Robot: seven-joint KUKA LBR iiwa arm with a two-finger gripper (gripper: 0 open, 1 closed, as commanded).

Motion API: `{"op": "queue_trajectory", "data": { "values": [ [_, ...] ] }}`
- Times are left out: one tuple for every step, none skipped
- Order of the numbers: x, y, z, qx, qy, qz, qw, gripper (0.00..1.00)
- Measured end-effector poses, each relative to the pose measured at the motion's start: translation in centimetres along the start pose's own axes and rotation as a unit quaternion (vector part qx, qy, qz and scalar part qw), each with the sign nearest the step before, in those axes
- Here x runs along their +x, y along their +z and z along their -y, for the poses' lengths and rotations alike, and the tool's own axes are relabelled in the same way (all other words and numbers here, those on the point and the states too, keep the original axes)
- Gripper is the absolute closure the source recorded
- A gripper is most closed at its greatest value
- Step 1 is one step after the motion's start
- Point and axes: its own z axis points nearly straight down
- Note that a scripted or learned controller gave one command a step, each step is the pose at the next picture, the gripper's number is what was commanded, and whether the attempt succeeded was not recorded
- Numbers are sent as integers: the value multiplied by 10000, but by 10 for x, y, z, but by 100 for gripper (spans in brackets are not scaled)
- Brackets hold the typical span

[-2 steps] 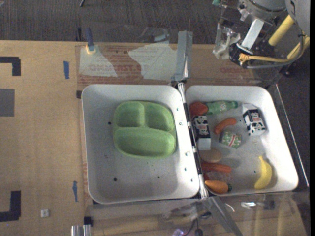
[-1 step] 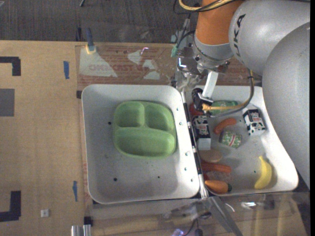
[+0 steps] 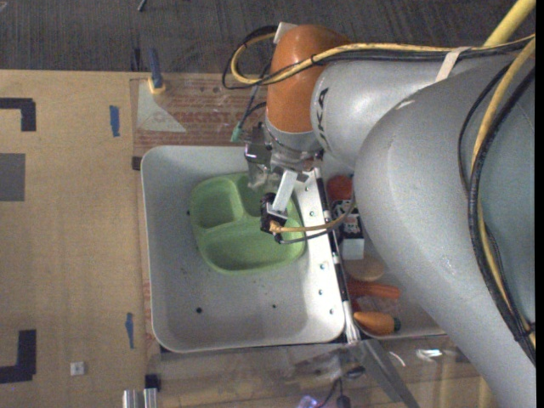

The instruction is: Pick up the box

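Note:
A small box (image 3: 351,235), dark on top and white below, lies in the right bin just past the wall between the two bins, partly hidden by the arm. My gripper (image 3: 258,179) hangs under the orange wrist band, over the left bin (image 3: 170,296), above the right part of a green divided tray (image 3: 229,228). It stands roughly a hand's width left of the box. I see nothing held in it.
The green tray lies in the upper middle of the left bin. In the right bin, a red thing (image 3: 340,185), a pale round thing (image 3: 367,269) and two orange carrots (image 3: 376,292) lie around the box. The big grey arm covers most of the right bin.

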Motion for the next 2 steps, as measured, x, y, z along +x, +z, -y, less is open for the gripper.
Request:
{"op": "queue_trajectory", "data": {
  "values": [
    [-79,-81,-15,27,-792,30,9969,100],
    [-123,-320,-17,24,-452,31,9990,100]
  ]
}}
